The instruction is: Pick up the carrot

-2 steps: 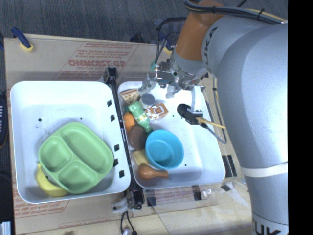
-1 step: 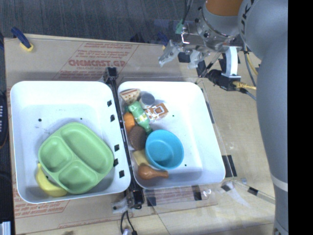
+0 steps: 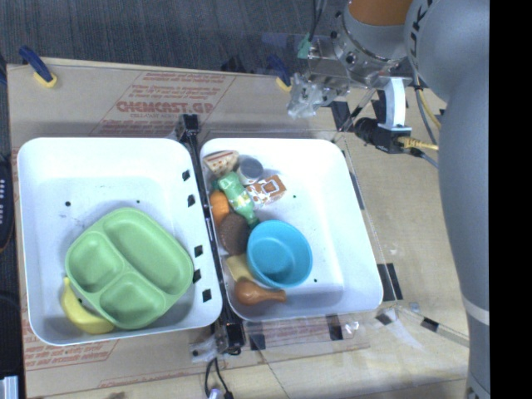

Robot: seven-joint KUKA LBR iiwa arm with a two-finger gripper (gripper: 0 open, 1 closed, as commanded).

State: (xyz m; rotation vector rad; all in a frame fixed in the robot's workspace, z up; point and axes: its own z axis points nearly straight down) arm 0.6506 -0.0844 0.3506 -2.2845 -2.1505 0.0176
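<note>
- The approach step is judged to be in hand: the gripper [image 3: 306,98] is seen above the far rim of the right bin [image 3: 359,248], outside it, with nothing held between its fingers; how far apart the fingers stand cannot be told
- The carrot [image 3: 219,206] is found in the right bin against its left wall, partly covered by a green packet [image 3: 236,194] and touching a dark brown round item [image 3: 234,233]
- The next move is judged to call for a shift toward the left wall and a descent into a narrow gap, since the wall and the neighbours leave little room for the fingers
- Counted: two white bins, one carrot, one blue bowl [image 3: 279,253], one small can [image 3: 250,170], one brown drumstick-shaped item [image 3: 258,293]
- In the left bin [image 3: 50,173] are counted one green divided tray [image 3: 130,266] and one yellow item [image 3: 81,314] beneath its edge
</note>
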